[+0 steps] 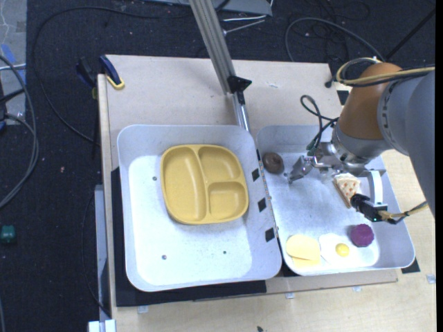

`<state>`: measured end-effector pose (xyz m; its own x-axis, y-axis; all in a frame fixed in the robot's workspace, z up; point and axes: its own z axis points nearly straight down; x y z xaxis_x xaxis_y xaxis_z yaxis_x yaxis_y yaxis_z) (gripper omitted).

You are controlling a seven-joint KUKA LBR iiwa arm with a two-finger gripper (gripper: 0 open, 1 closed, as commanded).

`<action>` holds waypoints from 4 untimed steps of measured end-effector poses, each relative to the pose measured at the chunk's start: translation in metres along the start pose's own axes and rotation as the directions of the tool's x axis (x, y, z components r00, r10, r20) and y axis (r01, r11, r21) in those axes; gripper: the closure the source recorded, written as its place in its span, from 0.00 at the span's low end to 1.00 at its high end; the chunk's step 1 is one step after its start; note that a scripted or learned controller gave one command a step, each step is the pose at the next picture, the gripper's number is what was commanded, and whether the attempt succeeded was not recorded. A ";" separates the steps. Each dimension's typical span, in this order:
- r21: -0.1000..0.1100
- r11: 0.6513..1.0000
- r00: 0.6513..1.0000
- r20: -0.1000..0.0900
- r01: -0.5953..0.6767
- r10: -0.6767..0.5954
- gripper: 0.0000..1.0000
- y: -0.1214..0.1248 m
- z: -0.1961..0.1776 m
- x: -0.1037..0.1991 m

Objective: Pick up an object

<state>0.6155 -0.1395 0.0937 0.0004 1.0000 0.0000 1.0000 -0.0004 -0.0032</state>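
— What's the setup like from where you stand?

— A pale wooden bench [173, 88] on a dark floor strewn with black cables [48, 109]. A metal pole [211, 33] slants across from the far side. Two white bins sit side by side. The left bin [138, 254] carries a yellow divided plate [205, 184]; the right bin [304, 206] holds the small stuff.

— And the arm?

— It reaches in from the right, orange band [363, 106] above the wrist, over the right bin. The gripper [299, 170] hangs low toward that bin's far left part. I can't tell whether its fingers are spread or closed.

— What could it pick?

— A brown doughnut [273, 162] lies just left of the gripper, apart from it. A toast-like wedge [346, 185] sits to the right, under the wrist. Near the front edge: a yellow slice [303, 248], a fried egg [340, 249] and a purple piece [361, 235], all well apart from the gripper.
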 end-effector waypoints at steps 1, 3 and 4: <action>-0.005 1.000 1.000 0.001 0.000 0.000 1.00 0.001 -0.014 0.000; -0.010 1.000 1.000 0.001 0.003 -0.003 1.00 0.015 -0.106 -0.003; -0.010 1.000 1.000 0.002 0.003 -0.003 1.00 0.020 -0.168 -0.009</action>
<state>0.6365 -0.1484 0.2614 -0.0027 1.0000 -0.0022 1.0000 0.0028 0.0071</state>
